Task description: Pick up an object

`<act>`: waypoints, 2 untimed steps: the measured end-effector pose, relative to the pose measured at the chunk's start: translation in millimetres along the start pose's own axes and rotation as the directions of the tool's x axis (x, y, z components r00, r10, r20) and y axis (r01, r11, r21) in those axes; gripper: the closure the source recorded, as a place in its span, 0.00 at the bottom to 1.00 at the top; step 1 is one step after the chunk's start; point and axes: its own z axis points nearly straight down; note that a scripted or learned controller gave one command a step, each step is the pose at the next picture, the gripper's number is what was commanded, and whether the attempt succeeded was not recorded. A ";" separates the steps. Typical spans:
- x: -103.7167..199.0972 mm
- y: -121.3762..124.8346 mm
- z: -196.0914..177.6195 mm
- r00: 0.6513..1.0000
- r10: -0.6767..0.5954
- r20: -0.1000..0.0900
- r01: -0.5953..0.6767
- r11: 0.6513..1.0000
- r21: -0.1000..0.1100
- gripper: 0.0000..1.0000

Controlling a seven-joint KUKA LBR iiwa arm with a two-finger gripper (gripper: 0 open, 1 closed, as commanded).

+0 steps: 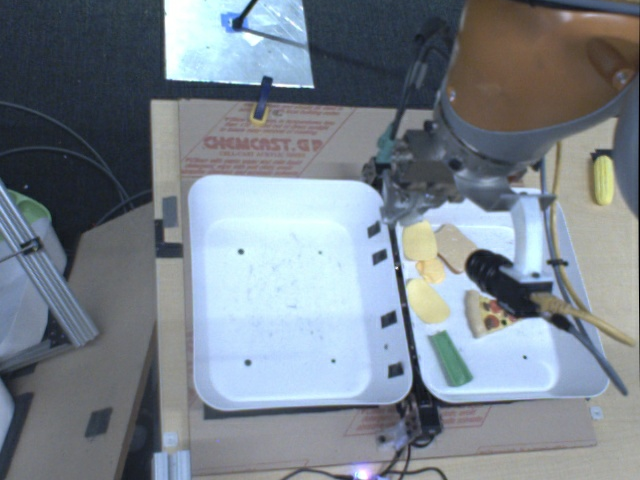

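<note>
Hovering above the right bin (575, 383), the pincer (402, 200) sits at its far left corner; whether it is apart or together I cannot tell. Nearest the camera lies a green stick (450, 357), then pizza (487, 314) and chips (421, 241) just below the pincer. Judging by this, approach is under way; next, descend onto a chip.

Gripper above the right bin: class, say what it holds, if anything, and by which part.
Cannot be told: the grey arm's gripper hangs over the right white bin's top-left corner, above the pale yellow chip-shaped pieces.

Shiny metal sheet (238, 26) on dark floor, brown printed cardboard (265, 140) beneath bins
</note>
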 end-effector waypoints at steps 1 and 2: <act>0.2 0.8 -10.9 1.000 -0.004 0.000 0.004 1.000 -0.003 1.00; -17.7 13.6 46.2 1.000 0.017 0.004 -0.017 1.000 0.013 1.00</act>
